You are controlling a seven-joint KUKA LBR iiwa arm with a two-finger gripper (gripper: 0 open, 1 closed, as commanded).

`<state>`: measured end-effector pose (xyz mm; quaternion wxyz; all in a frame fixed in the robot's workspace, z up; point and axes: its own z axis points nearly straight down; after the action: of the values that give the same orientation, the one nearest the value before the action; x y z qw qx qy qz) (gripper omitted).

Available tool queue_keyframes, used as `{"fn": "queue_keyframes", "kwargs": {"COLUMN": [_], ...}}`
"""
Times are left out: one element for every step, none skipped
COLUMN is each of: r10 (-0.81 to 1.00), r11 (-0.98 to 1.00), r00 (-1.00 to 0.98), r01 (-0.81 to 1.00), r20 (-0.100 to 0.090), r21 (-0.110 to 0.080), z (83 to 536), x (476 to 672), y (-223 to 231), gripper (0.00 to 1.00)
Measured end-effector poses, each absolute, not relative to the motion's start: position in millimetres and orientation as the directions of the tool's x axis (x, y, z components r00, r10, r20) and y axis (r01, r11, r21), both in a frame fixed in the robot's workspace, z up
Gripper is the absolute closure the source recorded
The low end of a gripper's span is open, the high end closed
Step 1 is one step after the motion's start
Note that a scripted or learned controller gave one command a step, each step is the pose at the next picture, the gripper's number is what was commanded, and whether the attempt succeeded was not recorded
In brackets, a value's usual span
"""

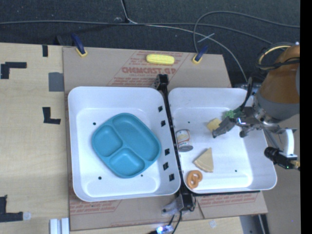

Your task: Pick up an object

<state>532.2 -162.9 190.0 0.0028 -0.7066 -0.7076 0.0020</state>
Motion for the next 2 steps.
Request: {"fn": "queue_keyframes", "kwargs": {"r10": [1.0,1.0], "r11": [0.001,0.001], "r00": [-0.001,-0.001], "r01": [1.0,1.0], "r20": [0.0,-0.002], "r21": [-0.004,-0.001], "z": [130,83], "x": [536.9,537.0], "y": [-168,-167], "gripper": [0.0,0.0]}}
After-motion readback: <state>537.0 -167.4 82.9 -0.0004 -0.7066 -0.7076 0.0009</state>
